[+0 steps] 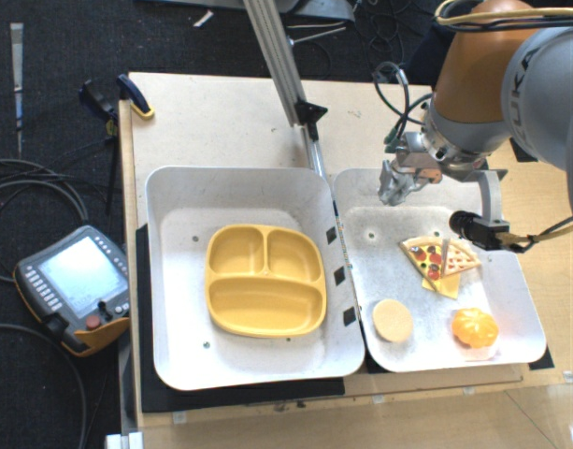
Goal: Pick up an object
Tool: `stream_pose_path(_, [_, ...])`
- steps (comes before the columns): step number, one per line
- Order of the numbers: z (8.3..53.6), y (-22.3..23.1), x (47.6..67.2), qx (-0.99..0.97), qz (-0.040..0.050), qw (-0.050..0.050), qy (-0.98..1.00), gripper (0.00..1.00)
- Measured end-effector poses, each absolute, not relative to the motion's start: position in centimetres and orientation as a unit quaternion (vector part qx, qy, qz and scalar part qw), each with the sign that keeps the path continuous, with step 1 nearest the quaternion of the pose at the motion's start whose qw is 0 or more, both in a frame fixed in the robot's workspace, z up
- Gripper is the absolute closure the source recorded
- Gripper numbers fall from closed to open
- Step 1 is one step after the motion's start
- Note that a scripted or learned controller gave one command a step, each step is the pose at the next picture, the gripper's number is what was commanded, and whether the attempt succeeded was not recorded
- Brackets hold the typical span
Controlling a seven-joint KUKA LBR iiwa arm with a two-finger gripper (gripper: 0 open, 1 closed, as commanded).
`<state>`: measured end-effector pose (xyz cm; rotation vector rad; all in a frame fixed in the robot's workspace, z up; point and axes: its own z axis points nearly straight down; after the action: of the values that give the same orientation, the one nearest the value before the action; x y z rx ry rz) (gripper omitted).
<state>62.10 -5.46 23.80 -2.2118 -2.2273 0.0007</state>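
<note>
- The gripper (395,193) is hanging over the upper left of the right bin (361,223), holding nothing; whether its fingers are apart or together, I cannot tell.
- A pizza slice (439,260), a tan disc (393,320) and an orange (475,328) are lying in that bin's lower half.
- A yellow divided tray (265,280) is sitting in the left bin (174,251).

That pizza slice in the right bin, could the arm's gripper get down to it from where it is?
Probably yes. The gripper hangs over the right bin's back edge, and the pizza slice lies flat with nothing on it or between them.
</note>
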Motion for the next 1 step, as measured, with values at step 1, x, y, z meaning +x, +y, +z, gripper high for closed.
stream_pose_path(1, [23.58,-0.16,61.54,-0.704,-0.0001,0.001,-0.71,1.0])
